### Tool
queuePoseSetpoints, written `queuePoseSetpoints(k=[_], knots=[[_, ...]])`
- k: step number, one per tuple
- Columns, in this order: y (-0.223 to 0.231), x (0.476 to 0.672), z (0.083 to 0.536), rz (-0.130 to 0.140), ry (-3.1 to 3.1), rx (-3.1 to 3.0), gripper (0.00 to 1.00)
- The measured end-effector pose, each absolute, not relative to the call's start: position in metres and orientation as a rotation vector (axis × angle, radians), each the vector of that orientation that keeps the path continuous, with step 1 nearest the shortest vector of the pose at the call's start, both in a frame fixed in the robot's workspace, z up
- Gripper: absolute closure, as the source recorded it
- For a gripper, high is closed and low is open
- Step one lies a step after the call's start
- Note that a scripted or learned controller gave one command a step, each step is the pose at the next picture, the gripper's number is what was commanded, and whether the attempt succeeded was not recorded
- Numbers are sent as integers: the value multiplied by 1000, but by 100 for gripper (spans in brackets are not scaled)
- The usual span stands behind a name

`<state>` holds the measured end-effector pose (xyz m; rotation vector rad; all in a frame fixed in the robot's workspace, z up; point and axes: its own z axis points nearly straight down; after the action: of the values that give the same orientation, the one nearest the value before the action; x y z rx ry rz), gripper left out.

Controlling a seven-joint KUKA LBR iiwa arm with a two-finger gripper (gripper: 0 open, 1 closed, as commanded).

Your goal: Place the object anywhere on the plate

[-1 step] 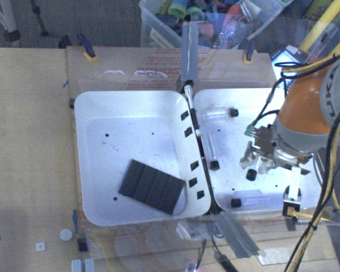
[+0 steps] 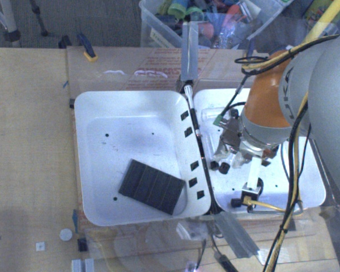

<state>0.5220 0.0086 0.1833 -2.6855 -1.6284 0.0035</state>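
Arm over right bin; dark slab lying in left bin, not yet taken.

Insp. notes: flat dark-grey ribbed rectangular slab, prob. the task obj., lies askew on floor of left shallow white bin, near front-right corner, one corner close to the wall. Grey arm w/ orange band reaches over right shallow white bin; pincer sits low by the divider, well apart from slab. Pincer state: cannot tell, tips blurred. No plate identifiable on wooden surface. Handling, est.: slab looks stiff, light, thin; ribbed top should give grip, but flat lie leaves little edge. Best hold across the short width, at mid-length.
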Motion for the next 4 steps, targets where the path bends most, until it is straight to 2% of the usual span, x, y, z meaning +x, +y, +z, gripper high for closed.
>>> queuePoseSetpoints(k=[1, 2, 3, 4], knots=[[84, 541, 186, 5, -1570, -2720, 100], [147, 587, 200, 4, -1733, -2620, 100], [148, 586, 200, 4, -1733, -2619, 0], [149, 586, 210, 6, -1738, -2618, 100]])
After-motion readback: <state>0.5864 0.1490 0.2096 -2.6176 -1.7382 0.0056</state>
